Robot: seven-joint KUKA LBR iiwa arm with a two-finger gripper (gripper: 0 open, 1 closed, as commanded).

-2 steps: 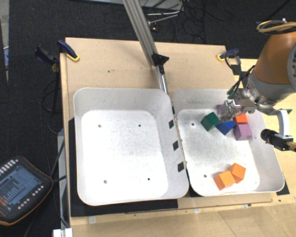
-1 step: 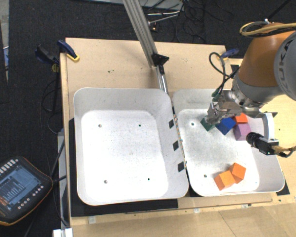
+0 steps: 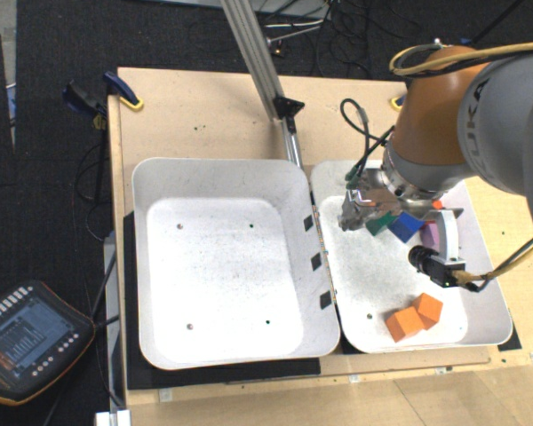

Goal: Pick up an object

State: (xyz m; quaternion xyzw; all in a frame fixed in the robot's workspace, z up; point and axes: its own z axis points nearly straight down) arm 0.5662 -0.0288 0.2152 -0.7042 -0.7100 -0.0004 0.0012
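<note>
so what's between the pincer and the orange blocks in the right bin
In the camera view, mostly bare speckled bin floor lies between the pincer and the orange blocks. A black fitting on the arm hangs just to the right of that stretch.

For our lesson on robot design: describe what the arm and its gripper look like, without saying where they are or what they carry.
The arm is thick, rounded and grey, with a wide orange band above the wrist and dark lettering on the grey shell. Black cables loop beside the wrist. The gripper is a small metallic block with dark parts.
</note>
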